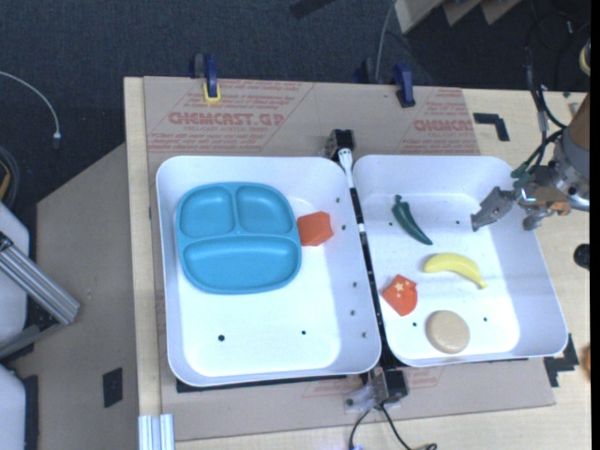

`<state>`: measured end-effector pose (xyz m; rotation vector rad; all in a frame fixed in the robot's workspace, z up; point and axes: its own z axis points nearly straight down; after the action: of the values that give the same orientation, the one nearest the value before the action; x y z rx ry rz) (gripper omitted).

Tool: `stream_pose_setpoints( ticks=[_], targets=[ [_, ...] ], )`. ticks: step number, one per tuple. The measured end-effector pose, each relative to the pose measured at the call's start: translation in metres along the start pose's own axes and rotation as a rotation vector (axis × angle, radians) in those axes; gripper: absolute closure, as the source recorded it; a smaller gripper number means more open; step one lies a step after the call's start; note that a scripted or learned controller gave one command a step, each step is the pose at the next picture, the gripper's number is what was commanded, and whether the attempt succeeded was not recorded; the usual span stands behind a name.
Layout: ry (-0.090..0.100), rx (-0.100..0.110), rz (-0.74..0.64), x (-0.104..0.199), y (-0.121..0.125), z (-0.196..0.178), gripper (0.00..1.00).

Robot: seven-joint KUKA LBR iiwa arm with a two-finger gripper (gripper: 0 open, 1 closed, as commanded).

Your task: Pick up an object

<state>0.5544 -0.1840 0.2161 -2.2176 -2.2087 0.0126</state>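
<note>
We see the grey arm reaching in from the right edge, its tool (511,210) hanging over the upper right part of the right-hand shallow white bin (534,279), with two dark fingers (487,209) spread apart and nothing between them. From the tool, the small green pepper-shaped toy (410,219) lies at about nine o'clock, near but apart; the yellow plastic banana (455,268) sits at about seven o'clock, just below it. Further along at seven o'clock lie the red strawberry-like piece (400,294) and the round beige disc (447,331). In the left-hand white bin (253,345) on the bench we find a blue divided plastic tray (239,237) with an orange block (315,229) touching its right edge.
</note>
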Motion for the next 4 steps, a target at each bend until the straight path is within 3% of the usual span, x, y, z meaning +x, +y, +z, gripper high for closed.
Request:
stream_pose_setpoints(
  ticks=[1, 4],
  targets=[
    [-0.003, -0.014, -0.004, 0.001, 0.003, -0.008, 0.0],
    [-0.002, -0.013, -0.004, -0.004, 0.007, 0.125, 0.0]
  ],
)
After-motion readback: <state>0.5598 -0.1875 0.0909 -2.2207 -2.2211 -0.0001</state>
